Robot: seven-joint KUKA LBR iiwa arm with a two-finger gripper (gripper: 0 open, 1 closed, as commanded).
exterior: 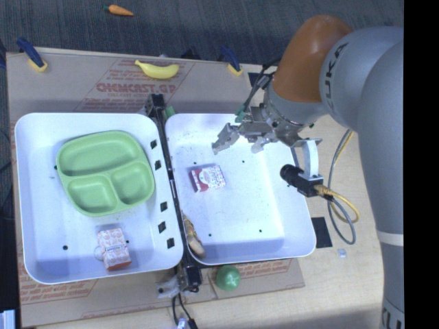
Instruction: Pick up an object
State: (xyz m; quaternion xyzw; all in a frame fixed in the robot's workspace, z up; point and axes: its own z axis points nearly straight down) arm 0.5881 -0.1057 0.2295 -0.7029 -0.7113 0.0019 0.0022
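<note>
Overhead, gripper hangs above back of right bin, fingers spread apart, nothing between them. Red-and-white packet lies flat on bin floor, near gripper, toward front-left, not touching. Left bin holds green tray and small carton. Banana on cardboard behind bins; green ball in front.

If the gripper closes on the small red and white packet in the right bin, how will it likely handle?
The red and white packet lies flat, so it probably won't roll. It looks small and thin, likely light, and may slide on the smooth right bin floor when nudged. The gripper sits above it.
</note>
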